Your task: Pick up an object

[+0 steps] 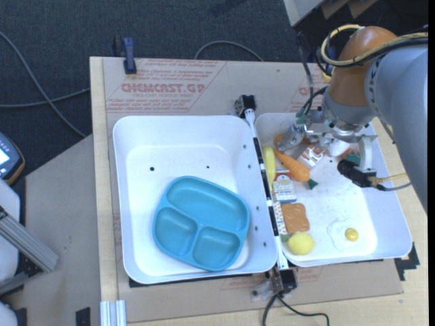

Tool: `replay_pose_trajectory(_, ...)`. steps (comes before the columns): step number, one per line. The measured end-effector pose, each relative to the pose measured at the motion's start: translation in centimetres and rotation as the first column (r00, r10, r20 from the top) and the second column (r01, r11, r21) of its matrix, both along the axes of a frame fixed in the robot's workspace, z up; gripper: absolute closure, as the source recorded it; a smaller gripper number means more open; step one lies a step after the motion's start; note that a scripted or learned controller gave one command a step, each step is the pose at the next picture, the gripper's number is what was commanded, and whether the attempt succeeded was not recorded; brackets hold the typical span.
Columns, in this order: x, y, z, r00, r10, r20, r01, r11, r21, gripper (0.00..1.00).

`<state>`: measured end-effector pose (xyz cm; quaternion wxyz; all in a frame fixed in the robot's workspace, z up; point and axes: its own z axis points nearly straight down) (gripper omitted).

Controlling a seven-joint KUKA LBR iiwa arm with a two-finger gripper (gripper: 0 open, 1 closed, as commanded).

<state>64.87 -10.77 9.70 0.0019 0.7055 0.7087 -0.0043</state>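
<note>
robot gripper (314,143), finger state impossible to tell, hangs low over toy carrot (296,166) in right bin (387,240); it should centre on carrot before closing

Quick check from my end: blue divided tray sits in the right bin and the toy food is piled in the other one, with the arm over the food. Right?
Not quite. The camera view shows the blue divided tray in the left bin, not the right. The toy food, including the carrot and lemon, lies in the right bin, with the arm over that side.
</note>
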Motion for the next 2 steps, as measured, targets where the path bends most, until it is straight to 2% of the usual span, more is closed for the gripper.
replay_pose_trajectory(1, 1.57, 0.37, -0.05, 1.0, -0.001, -0.032, 0.001, 1.0, 0.0, 0.0)
replay_pose_trajectory(2, 1.57, 0.57, 0.07, 1.0, -0.003, 0.022, 0.003, 1.0, 0.001, 0.0)
